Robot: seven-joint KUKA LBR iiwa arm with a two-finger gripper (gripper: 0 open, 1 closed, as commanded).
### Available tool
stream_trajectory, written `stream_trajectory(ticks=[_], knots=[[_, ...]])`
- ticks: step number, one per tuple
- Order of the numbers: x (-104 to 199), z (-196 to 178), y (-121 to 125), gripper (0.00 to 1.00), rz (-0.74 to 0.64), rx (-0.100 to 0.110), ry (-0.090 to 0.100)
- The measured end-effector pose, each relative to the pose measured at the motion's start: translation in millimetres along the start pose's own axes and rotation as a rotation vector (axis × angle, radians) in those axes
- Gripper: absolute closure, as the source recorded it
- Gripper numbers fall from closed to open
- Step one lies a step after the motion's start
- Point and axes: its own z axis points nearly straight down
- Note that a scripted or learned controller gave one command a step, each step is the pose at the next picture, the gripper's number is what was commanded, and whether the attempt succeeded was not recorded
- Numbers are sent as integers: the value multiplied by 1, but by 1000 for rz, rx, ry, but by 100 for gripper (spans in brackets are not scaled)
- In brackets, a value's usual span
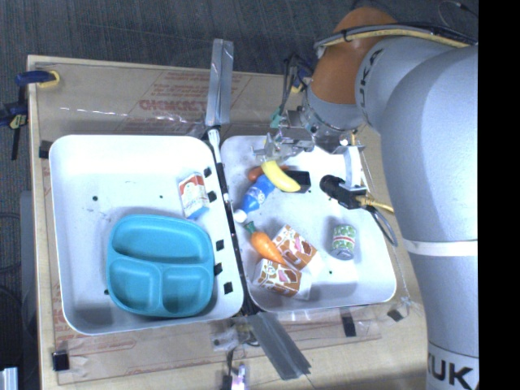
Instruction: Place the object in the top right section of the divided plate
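Packets: two printed snack packets at the near edge of the right bin, one overlapping the other.
Plate: blue, divided, flat in the near half of the left bin, close to the wall between the bins; one long compartment on its far side, two smaller ones on its near side.
Carrot: orange with a green tip, lying at a slant just beyond the packets and touching them.
Can: small, green-labelled, on the right side of the right bin, apart from the other things.
Carton: small, red and white, in the left bin just beyond the plate, against the dividing wall.
Bottle: blue with a white cap, lying between the carrot and the banana, cap towards the dividing wall.
Banana: yellow, in the far part of the right bin, its far end directly under the gripper, well apart from the plate.
Gripper: over the right bin's far edge, right above the banana; I cannot tell whether it is open or closed, nor whether it grips the banana.
Arm: grey with an orange band, entering from the right.
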Motion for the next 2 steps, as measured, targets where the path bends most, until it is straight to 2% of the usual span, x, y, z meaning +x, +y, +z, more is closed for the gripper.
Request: stream_trajectory(ticks=[1, 2], knots=[[71, -3, -36, 100, 131, 1, -1], [146, -26, -96, 100, 255, 1, -3]])
